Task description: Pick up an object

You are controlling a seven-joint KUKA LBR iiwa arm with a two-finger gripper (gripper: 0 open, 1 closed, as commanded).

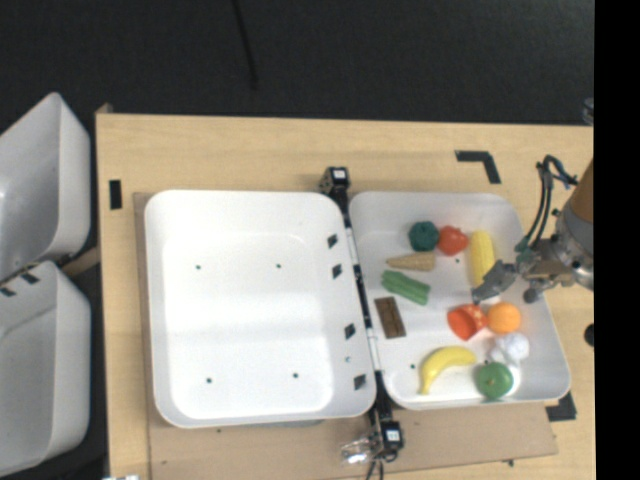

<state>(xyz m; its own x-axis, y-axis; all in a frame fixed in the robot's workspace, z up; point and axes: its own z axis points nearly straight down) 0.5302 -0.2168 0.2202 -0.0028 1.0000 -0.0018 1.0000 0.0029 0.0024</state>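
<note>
arm: cut off at the right side, so just the wrist end and its cables appear.
gripper: small and blurred above the right bin; finger position cannot be made out.
white object: pale against the bin floor, too indistinct to identify.
red object: partly overlapped by the orange ball, shape unclear.
white containers: cut off by the left edge.
counter: bottom edge cut off.
</note>
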